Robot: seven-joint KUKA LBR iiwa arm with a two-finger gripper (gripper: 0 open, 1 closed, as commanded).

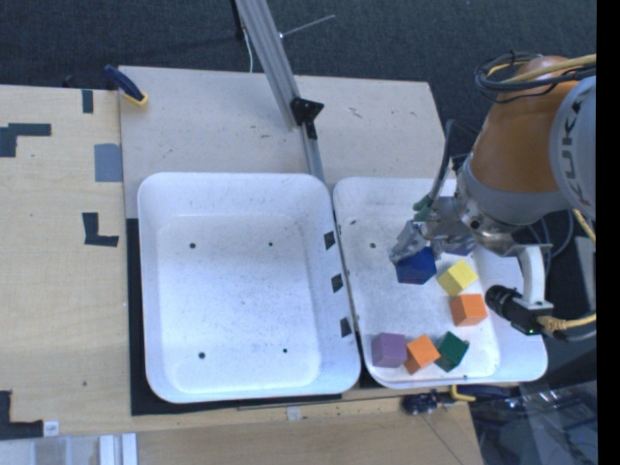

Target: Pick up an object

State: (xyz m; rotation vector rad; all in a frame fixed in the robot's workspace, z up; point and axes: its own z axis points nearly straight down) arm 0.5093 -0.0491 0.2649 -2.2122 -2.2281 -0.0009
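Observation:
My gripper (413, 250) hangs over the middle of the right bin (360, 211), below the grey and orange arm. A blue cube (418, 267) lies directly under it, partly covered by it; whether the two touch is unclear. Just right of the blue cube sits a yellow cube (457, 277), with an orange cube (469, 309) in front of that. Along the bin's near edge a purple cube (389, 349), a second orange cube (421, 354) and a green cube (451, 351) lie in a row.
The left bin (155, 260) adjoins the right one at a shared rim. A grey metal post (276, 56) slants up from behind the bins. The arm's body and cables (528, 163) overhang the right bin's far right side.

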